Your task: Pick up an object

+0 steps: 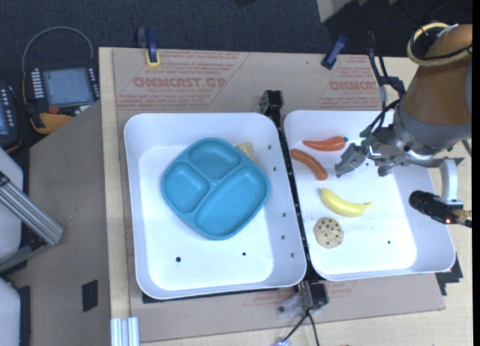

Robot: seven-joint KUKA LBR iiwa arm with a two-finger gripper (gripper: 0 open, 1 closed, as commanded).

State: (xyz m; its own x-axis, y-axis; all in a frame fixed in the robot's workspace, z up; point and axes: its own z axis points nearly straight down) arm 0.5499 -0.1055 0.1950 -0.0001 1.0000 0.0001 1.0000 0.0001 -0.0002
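Note:
The right white bin [420, 254] holds four small items. A red-orange pepper [324, 142] lies at its back left, with a brown sausage [308, 163] just in front of it. A yellow banana [343, 203] lies mid-bin, and a round cookie [328, 232] sits in front of the banana. My gripper [366, 166] hangs over the back middle of this bin, right of the pepper and sausage and behind the banana. Its fingers [348, 163] are spread open, with only white bin floor between them.
The left white bin [217, 269] holds a blue divided plate [216, 187], with a small tan object [245, 148] peeking out behind its far edge. A black divider [289, 187] runs between the bins. The arm's grey and orange body [439, 89] stands over the right bin's back right.

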